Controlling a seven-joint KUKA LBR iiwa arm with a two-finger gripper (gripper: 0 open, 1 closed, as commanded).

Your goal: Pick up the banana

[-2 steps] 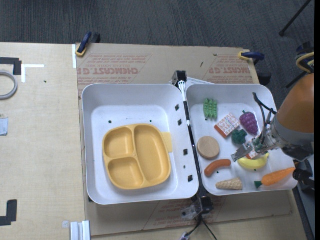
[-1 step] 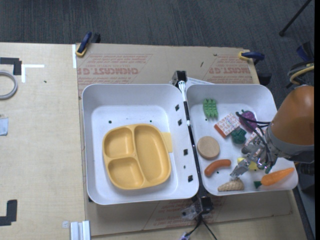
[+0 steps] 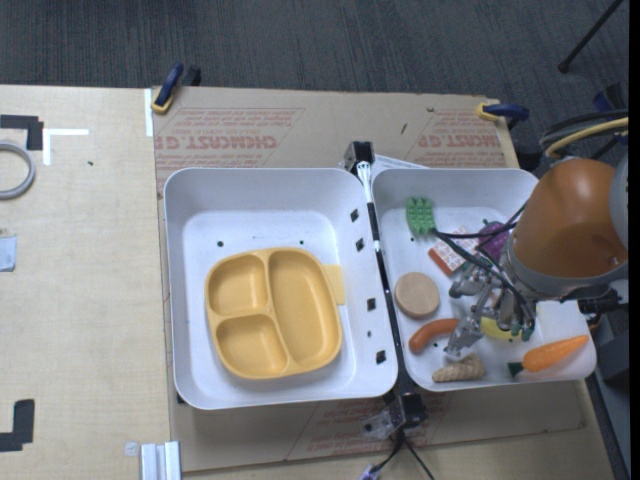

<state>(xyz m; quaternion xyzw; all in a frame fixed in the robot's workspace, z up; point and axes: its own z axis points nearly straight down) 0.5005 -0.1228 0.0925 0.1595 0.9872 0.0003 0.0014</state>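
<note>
Cardboard sheeting covers the bench beneath two shallow white bins, seen from the fixed overhead camera. Taking the right bin as the landmark, the left bin sits just beside it, their inner walls touching, and holds a yellow three-compartment plate.

Inside the right bin, the grey arm with its orange band reaches in from the bin's far right side. Its gripper hangs low over the bin's near-right part, metal fingers pointing down; how far apart they stand cannot be told from this angle, and nothing can be seen between them. The banana shows as a small patch of yellow just beside the gripper, largely hidden under the wrist.

A carrot lies toward the bin's near-right corner. A sausage rests near the bin's middle, with a round tan disc just behind it and a pale ridged piece by the near wall. A green block sits toward the bin's far wall.
</note>
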